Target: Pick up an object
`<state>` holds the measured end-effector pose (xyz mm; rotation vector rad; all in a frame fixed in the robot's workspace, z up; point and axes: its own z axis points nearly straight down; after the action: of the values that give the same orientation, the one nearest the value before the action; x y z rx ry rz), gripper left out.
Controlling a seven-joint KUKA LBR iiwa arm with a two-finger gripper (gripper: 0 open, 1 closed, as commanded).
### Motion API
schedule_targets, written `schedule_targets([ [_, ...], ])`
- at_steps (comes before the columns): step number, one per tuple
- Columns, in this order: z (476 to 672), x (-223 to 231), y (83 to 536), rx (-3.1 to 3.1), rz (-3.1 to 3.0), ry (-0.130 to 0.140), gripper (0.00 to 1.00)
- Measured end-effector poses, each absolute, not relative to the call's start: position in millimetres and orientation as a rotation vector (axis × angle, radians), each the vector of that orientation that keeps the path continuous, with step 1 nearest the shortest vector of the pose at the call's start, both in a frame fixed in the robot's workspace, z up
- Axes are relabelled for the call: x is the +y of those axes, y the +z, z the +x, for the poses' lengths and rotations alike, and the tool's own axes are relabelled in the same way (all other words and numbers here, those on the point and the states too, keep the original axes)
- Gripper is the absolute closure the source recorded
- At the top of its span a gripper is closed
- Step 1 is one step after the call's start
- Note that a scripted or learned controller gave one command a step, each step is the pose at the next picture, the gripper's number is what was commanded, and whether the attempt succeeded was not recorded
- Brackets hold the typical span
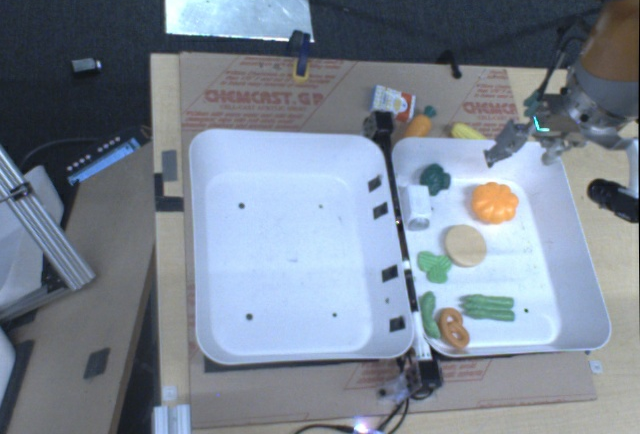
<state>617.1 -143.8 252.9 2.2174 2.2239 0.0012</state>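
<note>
My gripper (524, 150) hangs above the far edge of the right bin (575, 252), its two fingers spread apart with nothing between them. Below and left of it lies an orange pumpkin (495, 203). A dark green broccoli piece (434, 178) sits near the bin's far left. A tan round disc (465, 246) lies at the middle. A white cylinder (417, 207) rests by the divider. Green leaves (434, 267), green beans (487, 307) and a pretzel (453, 327) lie toward the near side.
The left bin (290, 242) stands beside the right one. Behind the bins on the cardboard lie a carrot (418, 126), a yellow piece (465, 133) and a small white packet (388, 101). A clamp (299, 57) sits at the bench's far edge.
</note>
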Motion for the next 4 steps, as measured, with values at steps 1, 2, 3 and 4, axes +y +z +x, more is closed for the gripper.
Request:
schedule_targets([
  [1,649.7,-85.3,152.5,2.237,2.215,-0.002,0.0],
  [2,600.4,43.2,186.0,2.242,2.206,0.01,0.0],
  [3,602.3,33.3,195.6,2.225,2.216,0.005,1.0],
  [4,533.9,70.1,183.2,2.233,2.218,-0.005,1.0],
])
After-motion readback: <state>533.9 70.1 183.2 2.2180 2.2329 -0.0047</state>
